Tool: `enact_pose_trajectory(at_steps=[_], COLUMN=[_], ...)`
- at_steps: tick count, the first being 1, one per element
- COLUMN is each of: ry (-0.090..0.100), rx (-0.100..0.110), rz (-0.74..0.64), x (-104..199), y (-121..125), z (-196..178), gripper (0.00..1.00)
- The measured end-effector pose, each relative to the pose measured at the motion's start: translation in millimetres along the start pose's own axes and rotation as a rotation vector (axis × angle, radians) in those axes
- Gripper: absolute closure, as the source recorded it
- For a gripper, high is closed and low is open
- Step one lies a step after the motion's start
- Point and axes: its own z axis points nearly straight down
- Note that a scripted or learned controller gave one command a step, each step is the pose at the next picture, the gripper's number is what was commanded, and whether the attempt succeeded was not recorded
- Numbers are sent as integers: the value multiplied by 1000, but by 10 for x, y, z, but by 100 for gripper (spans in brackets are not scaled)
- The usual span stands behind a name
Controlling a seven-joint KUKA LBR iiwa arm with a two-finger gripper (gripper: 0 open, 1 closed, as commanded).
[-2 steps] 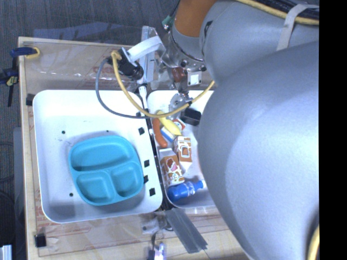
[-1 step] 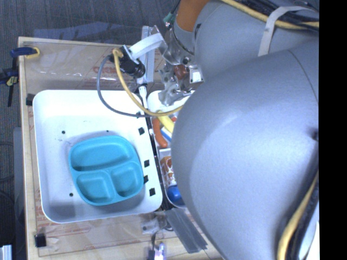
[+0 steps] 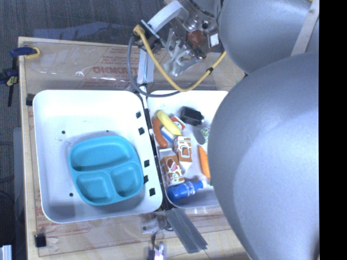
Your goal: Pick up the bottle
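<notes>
One camera looks down on the bench (image 3: 81, 64) from above, at a slant, so the bench edges run slightly askew across the frame. It stands far enough off to take in the whole left bin (image 3: 49, 123) with the blue tray (image 3: 103, 169) inside it, and near enough that small items in the right bin (image 3: 179, 99) can be told apart. The dark floor (image 3: 70, 7) fills the top strip beyond the bench's far edge. The arm (image 3: 271, 118) reaches in from the right, very close to the lens, and its grey bulk covers much of the right bin.
</notes>
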Motion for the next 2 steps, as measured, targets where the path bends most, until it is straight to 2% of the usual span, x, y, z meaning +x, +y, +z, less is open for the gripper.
enact_pose_trajectory(at_steps=[1, 2], ry=[-1, -2], rx=[1, 1], rz=[0, -429], x=[-2, 362], y=[2, -709], z=[0, 150], gripper=[0, 0])
